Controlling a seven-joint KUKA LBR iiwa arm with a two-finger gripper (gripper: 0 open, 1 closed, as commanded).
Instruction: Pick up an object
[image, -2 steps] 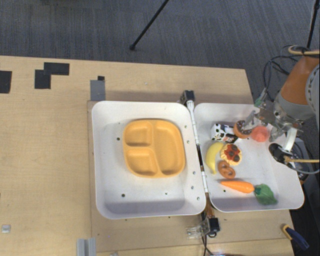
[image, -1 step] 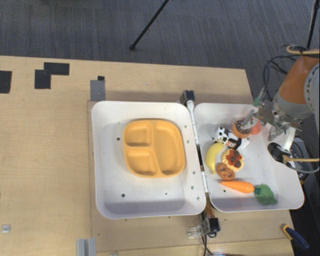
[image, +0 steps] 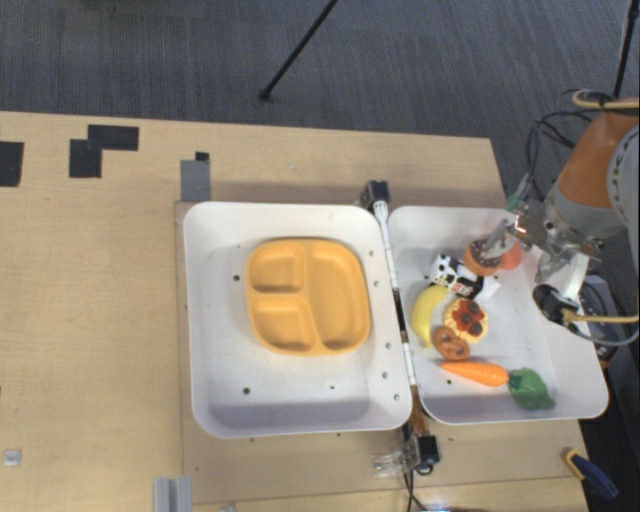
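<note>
arm (image: 598, 170): grey casing with a rounded orange band above the wrist
wrist: pale grey metal block, small red light on its left side
cables (image: 565, 120): thin black and yellowish loops around the arm
gripper (image: 490, 250): dark, small, metallic parts

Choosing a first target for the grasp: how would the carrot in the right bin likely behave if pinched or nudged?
The carrot looks like a smooth moulded toy, so probably stiff and light. Its tapered, rounded body lies flat on the right bin floor, so a nudge may roll or pivot it. The glossy skin might slip between fingers.
</note>
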